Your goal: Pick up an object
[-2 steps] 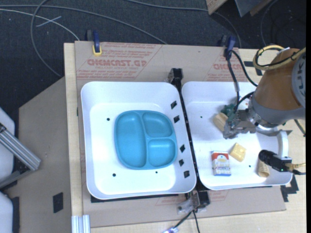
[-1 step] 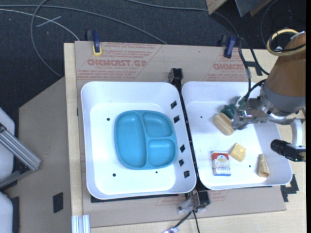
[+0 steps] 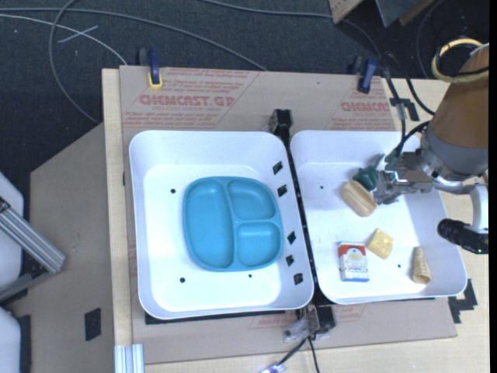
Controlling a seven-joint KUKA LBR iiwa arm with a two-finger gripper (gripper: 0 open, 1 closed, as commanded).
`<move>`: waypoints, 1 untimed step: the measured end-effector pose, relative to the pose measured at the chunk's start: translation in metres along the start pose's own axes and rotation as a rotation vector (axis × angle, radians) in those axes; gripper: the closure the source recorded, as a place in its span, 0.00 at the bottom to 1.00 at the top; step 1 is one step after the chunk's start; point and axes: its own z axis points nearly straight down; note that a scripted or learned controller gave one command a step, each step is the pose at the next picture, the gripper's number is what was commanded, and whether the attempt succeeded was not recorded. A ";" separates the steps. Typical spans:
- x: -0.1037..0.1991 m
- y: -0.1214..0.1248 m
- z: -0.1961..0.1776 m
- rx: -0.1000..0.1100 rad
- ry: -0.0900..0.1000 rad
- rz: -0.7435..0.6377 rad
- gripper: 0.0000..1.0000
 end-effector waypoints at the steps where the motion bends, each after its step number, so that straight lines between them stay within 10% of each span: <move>1: 0.052 0.021 0.008 0.001 0.001 -0.002 1.00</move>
